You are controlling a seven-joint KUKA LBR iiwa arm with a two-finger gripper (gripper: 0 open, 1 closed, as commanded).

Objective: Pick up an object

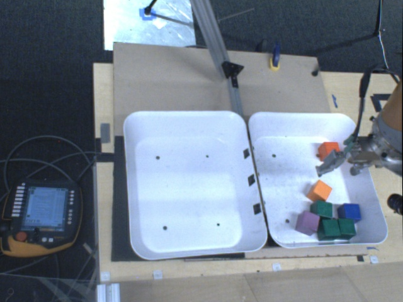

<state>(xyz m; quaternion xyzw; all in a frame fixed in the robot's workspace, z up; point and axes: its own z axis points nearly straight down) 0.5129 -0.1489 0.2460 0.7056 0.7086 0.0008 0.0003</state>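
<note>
In the right bin [277, 168] lie several small blocks. A red-orange block [327, 150] sits near the far right. An orange block [321, 190] lies a little nearer the front. At the front right corner cluster a purple block [307, 222], a blue block [349, 212] and two green blocks [323, 209] [332, 229]. My gripper [337, 160] reaches in from the right, low over the bin. It hangs just below and right of the red-orange block and above the orange one. No block is seen held in it.
The left bin [186, 181] stands beside the right one, with a shared ridge [252, 181] between them. A grey pole [214, 36] slants across the back of the bench. A teach pendant [41, 209] lies on the floor at left.
</note>
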